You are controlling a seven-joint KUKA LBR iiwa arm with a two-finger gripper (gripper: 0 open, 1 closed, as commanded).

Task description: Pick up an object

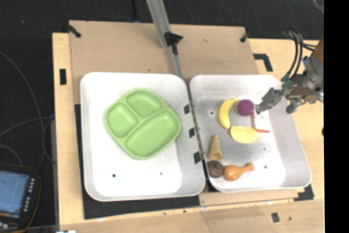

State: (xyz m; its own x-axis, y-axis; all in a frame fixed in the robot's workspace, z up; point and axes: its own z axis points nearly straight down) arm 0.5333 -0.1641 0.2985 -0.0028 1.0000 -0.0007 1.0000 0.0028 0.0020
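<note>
Hand (279, 101): at the right bin's (292, 166) upper right edge, fingers spread, nothing between them. Purple ball (246, 107): just left of the hand, inside the right bin. Yellow banana (226, 113): touching the ball's left side. Yellow lemon-like piece (243, 134): below the ball. Ice-cream cone (216, 148), brown doughnut (215, 168), orange gourd-like toy (238, 171): along the bin's lower left. Left bin (98, 172): holds a green divided plate (143, 123). Tabletop (62, 117): carries both bins.
</note>
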